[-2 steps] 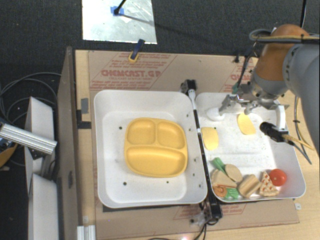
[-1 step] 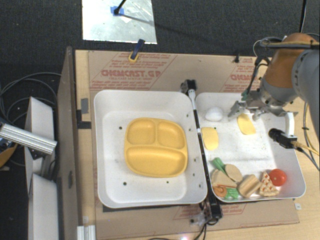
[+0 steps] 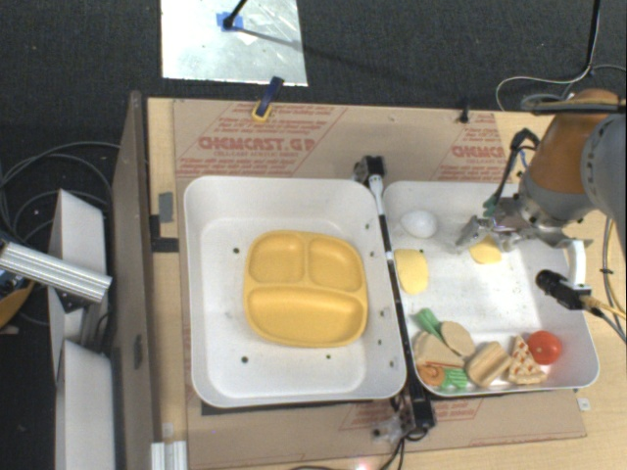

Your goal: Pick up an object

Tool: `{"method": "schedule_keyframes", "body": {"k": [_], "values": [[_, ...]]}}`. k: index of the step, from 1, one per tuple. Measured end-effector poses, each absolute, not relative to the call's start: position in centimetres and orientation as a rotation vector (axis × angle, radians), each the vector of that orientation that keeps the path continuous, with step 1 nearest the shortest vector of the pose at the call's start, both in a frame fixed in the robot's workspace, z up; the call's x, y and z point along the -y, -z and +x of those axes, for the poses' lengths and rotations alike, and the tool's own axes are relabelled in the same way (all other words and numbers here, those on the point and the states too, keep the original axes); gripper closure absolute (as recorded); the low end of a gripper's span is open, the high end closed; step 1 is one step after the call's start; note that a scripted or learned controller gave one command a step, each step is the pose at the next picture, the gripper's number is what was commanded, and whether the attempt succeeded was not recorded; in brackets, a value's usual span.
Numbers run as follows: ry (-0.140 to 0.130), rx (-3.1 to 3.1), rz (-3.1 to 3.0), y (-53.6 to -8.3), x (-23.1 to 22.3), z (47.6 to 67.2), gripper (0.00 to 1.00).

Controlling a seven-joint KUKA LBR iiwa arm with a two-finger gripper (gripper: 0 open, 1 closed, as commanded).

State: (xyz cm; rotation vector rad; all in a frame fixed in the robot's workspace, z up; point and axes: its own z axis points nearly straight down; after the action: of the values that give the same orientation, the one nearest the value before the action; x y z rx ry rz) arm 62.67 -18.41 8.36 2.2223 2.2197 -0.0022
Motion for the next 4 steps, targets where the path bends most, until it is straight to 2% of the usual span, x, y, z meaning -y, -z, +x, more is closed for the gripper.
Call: {"method": "schedule_keyframes", "body": {"k": [1,2,3,4], "values": [[-0.006,-2.219,2.215,-9.7,18.2,63.0,1.00],[0.004,-2.222,2.227,-10.2,18.3,54.9,1.00],[0.002,-2.227,2.225,-10.4,13.5,48.3,1.00],[-0.010,-2.231,2.206,-18.9,5.1,48.8,1.00]]}}
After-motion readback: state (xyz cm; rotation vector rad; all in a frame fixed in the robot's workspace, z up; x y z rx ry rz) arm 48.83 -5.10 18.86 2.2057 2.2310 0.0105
